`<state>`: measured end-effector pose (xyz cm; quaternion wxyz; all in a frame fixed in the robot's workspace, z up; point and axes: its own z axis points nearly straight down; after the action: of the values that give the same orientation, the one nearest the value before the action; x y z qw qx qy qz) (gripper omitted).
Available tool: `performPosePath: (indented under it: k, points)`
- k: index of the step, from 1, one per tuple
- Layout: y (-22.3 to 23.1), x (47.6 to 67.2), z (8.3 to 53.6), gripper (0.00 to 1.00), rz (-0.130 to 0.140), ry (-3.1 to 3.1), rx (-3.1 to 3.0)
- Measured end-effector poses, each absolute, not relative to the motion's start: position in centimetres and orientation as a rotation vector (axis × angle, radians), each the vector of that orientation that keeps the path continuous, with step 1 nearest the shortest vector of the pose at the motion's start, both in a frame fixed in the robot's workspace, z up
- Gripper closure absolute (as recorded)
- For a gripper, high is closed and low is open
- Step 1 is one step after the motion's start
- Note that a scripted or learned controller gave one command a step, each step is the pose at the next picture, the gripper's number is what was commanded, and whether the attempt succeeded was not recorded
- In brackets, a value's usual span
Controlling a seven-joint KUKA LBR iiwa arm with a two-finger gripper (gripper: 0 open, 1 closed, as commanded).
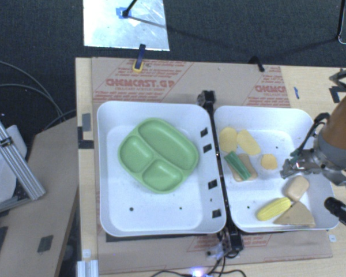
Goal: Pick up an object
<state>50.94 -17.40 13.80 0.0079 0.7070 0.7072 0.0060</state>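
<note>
You have two white bins side by side on the counter (179,74): the left bin (112,212) carries a green divided plate (158,154), and the right bin (300,120) holds the loose toy food you can pick from. Near the divider lie two pale yellow rounds (238,139) above a green-and-tan block (240,166), with a small yellow ball (269,162) just beside them toward the arm. Toward the near right corner you'll find a beige lump (296,187), a yellow corn cob (273,209) and a tan wedge (297,216), the cob and wedge touching. The gripper (297,166) sits low over the right side of this bin, just above the beige lump and near the yellow ball, which suggests one of those two is the target. Whether the jaws are apart or together, you cannot tell from this angle; nothing is visibly between them. The pieces are spread rather than piled, which should leave room on either side of a single item. Watch the bin wall close to the arm's side.
</note>
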Motion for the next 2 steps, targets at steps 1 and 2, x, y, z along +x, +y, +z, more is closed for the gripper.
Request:
performPosePath:
  k: [1, 2]
  points:
    - [-17.4, 51.1, 14.8, 1.00, 0.022, 2.210, 2.207]
    - [-17.4, 51.2, 15.9, 1.00, 0.026, 2.209, 2.204]
